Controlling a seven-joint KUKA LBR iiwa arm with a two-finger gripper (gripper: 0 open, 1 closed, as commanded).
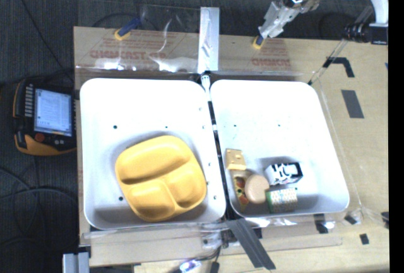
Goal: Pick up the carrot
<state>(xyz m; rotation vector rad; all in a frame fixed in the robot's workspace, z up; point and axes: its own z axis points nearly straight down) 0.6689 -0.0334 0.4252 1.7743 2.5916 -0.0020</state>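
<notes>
In the camera view, the gripper [273,27] is seen raised at the top right, beyond the far rim of the right bin [271,108]. Whether anything is held cannot be told.

The carrot cannot be picked out with certainty; a small orange-and-red item [239,186] lies in the clutter at the bin's near left corner, beside a tan block [234,159], a round beige piece [256,188], a black-and-white object [284,171] and a green-labelled pack [281,198]. That cluster lies toward six o'clock from the gripper, well apart. The item's long axis is unclear.

A yellow tray [161,177] is held in the left bin [113,114]. Crowding is judged the main difficulty.
</notes>
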